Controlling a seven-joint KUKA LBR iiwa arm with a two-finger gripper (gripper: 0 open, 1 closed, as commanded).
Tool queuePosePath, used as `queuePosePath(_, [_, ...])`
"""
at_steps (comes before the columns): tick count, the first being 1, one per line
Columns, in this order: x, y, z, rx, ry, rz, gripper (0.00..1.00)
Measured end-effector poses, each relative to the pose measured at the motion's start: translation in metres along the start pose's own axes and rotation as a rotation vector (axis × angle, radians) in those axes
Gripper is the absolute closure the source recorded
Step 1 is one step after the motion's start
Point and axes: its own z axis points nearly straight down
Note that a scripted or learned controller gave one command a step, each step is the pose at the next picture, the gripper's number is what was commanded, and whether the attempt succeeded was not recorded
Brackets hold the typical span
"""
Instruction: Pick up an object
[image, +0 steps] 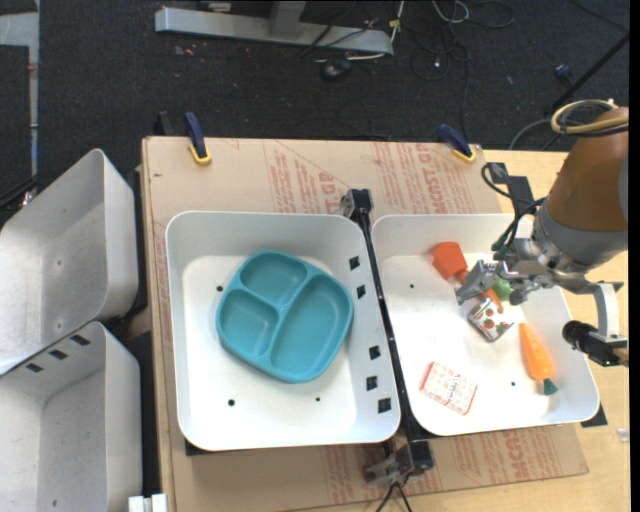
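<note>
Fingers (478, 287) of the grey arm (590, 200) hang low over the right bin (580, 405), and from where I stand I cannot tell whether they are spread or closed, since the metal parts blur together at the tip. They sit right at the upper edge of a small white carton with red and green print (490, 320), which lies tilted on the bin floor; whether they touch it I cannot make out. Just up and to the left of them lies an orange block (449, 259). Near the arm side of the bin a carrot (537, 356) lies lengthwise, its green end toward the front. Closer to the front edge rests a flat white packet with red print (448, 387), well apart from the rest. Over in the left bin (190, 400) a teal divided plate (285, 316) sits near the middle. Both bins stand side by side on the brown bench (270, 170).
</note>
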Motion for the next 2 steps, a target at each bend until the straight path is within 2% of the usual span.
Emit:
queuePosePath(1, [0.0,0.003,-0.007,-0.013,-0.002,-0.003,0.0])
queuePosePath(2, [-0.001,0.013,0.049,-0.009,-0.002,-0.001,0.0])
